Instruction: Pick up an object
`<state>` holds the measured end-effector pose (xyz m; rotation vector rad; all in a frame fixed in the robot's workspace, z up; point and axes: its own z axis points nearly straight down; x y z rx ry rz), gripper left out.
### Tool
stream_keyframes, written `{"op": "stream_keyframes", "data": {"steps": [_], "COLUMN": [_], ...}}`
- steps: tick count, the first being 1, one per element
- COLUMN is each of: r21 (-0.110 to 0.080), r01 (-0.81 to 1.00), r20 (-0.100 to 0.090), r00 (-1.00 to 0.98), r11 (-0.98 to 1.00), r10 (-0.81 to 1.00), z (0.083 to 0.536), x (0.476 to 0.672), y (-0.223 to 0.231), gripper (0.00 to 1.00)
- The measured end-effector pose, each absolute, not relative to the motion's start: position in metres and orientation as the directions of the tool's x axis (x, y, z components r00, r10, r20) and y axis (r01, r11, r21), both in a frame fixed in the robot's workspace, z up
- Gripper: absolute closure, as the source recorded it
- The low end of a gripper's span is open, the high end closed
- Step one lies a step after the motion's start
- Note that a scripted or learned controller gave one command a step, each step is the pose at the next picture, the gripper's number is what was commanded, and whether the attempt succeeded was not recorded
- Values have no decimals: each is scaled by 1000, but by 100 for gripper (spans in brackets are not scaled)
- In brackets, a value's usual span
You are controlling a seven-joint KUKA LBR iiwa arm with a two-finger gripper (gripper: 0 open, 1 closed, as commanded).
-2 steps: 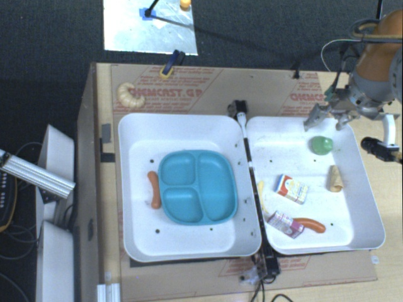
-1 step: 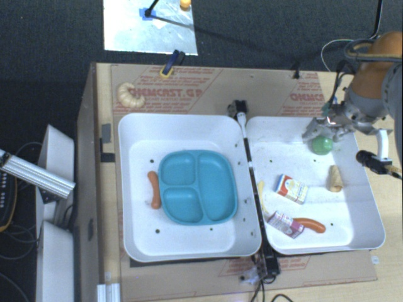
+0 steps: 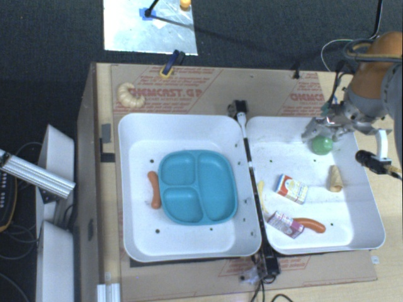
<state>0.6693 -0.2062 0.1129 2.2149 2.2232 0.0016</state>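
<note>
Green ball, upper right of frame, directly beneath the tool; whether gripped, cannot tell. Right bin: carton, sausage. Left bin: blue tray.

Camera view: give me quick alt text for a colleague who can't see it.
The tool hangs right above a green ball at the back of the right bin, which also holds a small carton and an orange sausage. The left bin holds a blue divided plate.
</note>
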Motion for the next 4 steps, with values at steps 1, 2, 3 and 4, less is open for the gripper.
{"op": "stream_keyframes", "data": {"steps": [1, 2, 3, 4], "r21": [9, 8, 0, 1], "r01": [1000, 1000, 1000, 1000], "r20": [-4, -4, 0, 0], "r00": [-7, -7, -2, -1], "r11": [7, 7, 2, 1], "r10": [1000, 1000, 1000, 1000], "z": [126, 125, 84, 85], "x": [671, 671, 623, 589], "y": [-207, -206, -182, -175], "gripper": [100, 0, 0, 0]}}
